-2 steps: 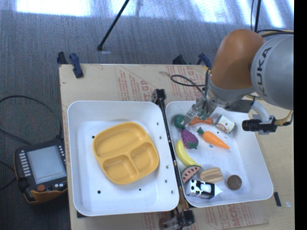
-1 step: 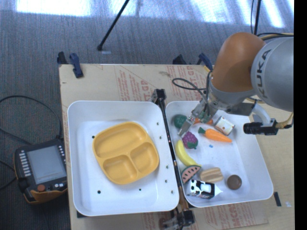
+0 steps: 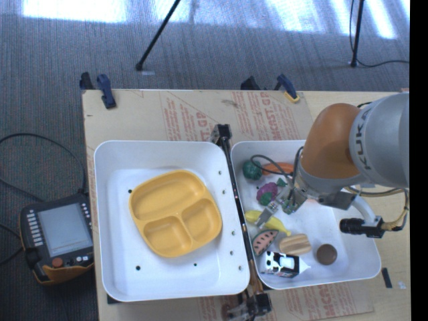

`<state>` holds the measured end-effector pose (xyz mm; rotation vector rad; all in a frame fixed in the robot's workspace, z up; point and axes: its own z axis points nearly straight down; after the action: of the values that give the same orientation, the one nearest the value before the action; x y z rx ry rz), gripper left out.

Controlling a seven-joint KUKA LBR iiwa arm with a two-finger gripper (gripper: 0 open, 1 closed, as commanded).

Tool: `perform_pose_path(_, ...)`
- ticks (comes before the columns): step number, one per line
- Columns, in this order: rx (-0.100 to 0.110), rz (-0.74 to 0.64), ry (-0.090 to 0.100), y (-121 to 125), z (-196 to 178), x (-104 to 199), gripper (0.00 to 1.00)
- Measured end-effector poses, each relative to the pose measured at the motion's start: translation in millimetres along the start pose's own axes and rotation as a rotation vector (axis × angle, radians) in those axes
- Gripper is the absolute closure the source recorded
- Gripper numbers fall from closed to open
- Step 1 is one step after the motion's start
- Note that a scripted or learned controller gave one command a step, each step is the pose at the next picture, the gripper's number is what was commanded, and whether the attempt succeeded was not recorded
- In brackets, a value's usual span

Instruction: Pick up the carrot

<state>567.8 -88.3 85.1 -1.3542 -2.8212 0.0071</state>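
The fingers (image 3: 271,212) are showing as dull grey metal; beyond them the yellow divided plate (image 3: 175,212) is looking like smooth plastic with a soft sheen; the two white bins (image 3: 107,179) are reading as smooth, slightly glossy plastic; just beside the fingers the carrot (image 3: 284,168) and the banana (image 3: 262,220) are appearing as smooth moulded plastic; the tabletop (image 3: 200,109) is showing as matt, pale board printed with red lettering; above the fingers the arm's orange band (image 3: 332,142) is gleaming, its grey casing (image 3: 388,139) looking satin; the floor (image 3: 47,65) is looking like rough, ribbed carpet.
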Motion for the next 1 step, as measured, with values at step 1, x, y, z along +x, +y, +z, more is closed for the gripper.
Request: perform_pose_path(1, -0.006, 0.189, -0.002, -50.5, 0.1, 43.6, 0.0)
